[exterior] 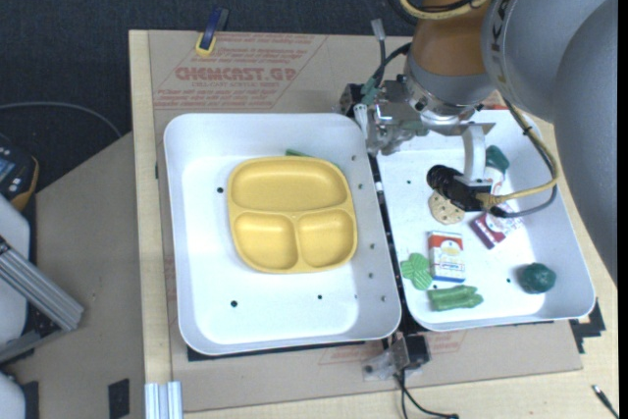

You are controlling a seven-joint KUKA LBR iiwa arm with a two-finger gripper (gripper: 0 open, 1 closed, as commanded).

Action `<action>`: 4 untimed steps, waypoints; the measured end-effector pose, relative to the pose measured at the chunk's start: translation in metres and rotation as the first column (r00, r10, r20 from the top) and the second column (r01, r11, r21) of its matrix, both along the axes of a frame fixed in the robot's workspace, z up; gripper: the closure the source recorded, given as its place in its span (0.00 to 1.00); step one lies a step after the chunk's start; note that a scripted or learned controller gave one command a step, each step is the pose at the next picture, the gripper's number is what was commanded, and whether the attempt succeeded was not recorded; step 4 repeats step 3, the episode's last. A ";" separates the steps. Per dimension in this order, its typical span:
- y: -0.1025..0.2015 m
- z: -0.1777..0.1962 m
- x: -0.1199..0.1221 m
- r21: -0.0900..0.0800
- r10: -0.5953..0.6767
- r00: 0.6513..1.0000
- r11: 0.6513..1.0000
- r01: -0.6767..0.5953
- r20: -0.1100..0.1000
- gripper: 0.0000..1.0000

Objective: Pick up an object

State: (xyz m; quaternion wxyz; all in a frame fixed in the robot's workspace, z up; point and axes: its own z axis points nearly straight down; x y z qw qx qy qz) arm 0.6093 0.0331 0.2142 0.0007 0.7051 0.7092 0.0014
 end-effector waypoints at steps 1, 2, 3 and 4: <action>0.001 0.020 0.008 -0.001 -0.004 1.000 1.000 0.004 0.002 1.00; -0.004 0.000 0.004 -0.001 -0.007 1.000 1.000 0.007 -0.007 1.00; 0.005 0.011 -0.007 0.000 -0.005 1.000 1.000 0.005 -0.006 1.00; 0.005 0.011 -0.007 0.000 -0.005 1.000 1.000 0.005 -0.006 1.00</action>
